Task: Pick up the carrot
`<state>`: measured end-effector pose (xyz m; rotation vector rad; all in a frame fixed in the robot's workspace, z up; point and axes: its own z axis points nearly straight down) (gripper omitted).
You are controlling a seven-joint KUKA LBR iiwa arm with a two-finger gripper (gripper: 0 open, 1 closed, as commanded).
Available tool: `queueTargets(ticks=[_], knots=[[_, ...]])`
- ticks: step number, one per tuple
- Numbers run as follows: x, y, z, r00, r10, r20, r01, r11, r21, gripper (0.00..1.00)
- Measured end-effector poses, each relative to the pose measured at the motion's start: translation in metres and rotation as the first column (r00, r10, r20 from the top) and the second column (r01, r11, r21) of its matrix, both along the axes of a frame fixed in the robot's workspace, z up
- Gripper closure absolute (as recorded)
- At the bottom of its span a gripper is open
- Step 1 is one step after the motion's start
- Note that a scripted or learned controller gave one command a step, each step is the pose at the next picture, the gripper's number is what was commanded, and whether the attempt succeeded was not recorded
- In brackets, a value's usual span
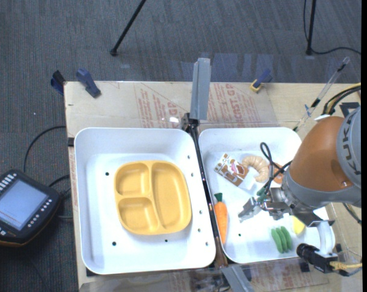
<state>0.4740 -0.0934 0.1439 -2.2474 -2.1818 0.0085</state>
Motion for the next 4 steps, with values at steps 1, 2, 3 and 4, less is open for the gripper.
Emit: queueTargets(ticks=[1,2,3,4], knots=[[0.002,-0.075,0.054,0.999,-0.04,0.009,0.04,0.999,-0.004,0.0],[0.001,-0.038,0.038,0.965,-0.264,0.002,0.264,0.965,-0.002,0.0],[0.012,0.031,0.041,0.979,-0.202,0.003,0.202,0.979,-0.002,0.0],[0.035,-0.069,0.025,0.961,-0.277,0.002,0.277,0.961,-0.005,0.0]])
